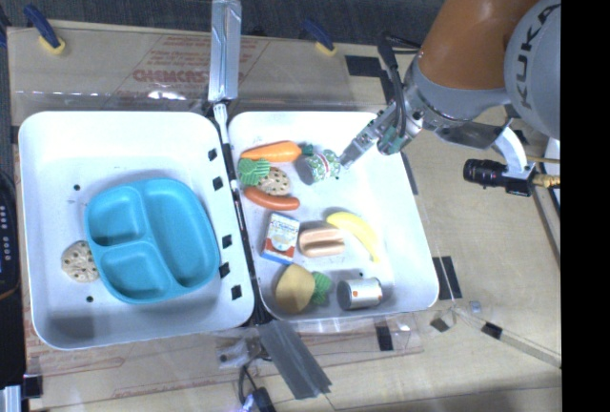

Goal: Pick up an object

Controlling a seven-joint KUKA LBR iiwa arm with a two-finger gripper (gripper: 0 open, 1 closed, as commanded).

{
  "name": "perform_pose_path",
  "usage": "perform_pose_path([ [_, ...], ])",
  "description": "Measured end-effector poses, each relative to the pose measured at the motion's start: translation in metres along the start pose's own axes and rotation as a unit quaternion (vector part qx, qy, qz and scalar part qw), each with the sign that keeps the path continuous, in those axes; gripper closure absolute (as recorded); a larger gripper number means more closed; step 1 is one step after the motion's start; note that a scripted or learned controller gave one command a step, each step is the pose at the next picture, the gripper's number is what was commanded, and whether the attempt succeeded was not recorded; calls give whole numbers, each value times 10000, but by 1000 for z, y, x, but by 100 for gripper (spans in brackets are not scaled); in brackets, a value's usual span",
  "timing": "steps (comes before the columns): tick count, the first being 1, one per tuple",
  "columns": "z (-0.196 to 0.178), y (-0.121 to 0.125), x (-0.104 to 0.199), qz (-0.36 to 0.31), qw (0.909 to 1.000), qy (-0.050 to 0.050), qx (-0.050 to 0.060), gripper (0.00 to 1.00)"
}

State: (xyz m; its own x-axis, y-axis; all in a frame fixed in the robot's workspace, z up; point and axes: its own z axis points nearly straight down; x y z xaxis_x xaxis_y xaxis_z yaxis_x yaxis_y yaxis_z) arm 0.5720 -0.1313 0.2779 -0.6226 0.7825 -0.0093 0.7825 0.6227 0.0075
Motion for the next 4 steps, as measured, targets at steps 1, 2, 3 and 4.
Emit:
perform_pose_path([
  [1, 186, 21, -6, 518, 9986, 45, 38, 100],
  [2, 186, -3, -17, 255, 9996, 61, 51, 100],
  [3, 186, -24, -28, 1933, 9811, 39, 53, 100],
  [4, 185, -70, -44, 548, 9985, 52, 41, 100],
])
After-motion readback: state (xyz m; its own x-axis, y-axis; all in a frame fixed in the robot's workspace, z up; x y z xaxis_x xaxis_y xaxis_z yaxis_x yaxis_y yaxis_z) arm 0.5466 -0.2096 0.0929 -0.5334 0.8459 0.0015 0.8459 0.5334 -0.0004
